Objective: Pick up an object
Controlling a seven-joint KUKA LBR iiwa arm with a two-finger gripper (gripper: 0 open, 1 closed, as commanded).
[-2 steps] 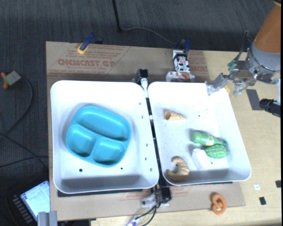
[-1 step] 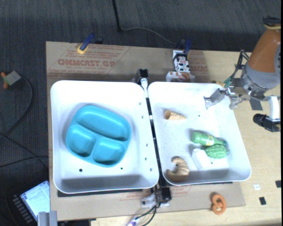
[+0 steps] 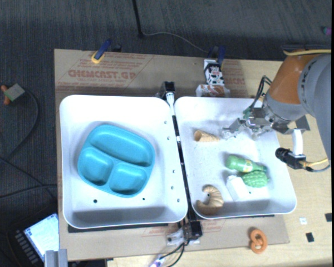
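Green toy (image 3: 246,170) is seen lying in the right bin (image 3: 278,202), near a croissant (image 3: 211,197). Nothing is held by the claw (image 3: 237,127), spread apart above the bin.

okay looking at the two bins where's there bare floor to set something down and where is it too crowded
Right bin: bare floor at its middle left, bordered by the cone-shaped item above, the croissant below and the green bottle to the right. Its lower right is crowded; the gripper hangs over the upper part. Left bin: the blue divided tray takes the middle, leaving bare margins around it.
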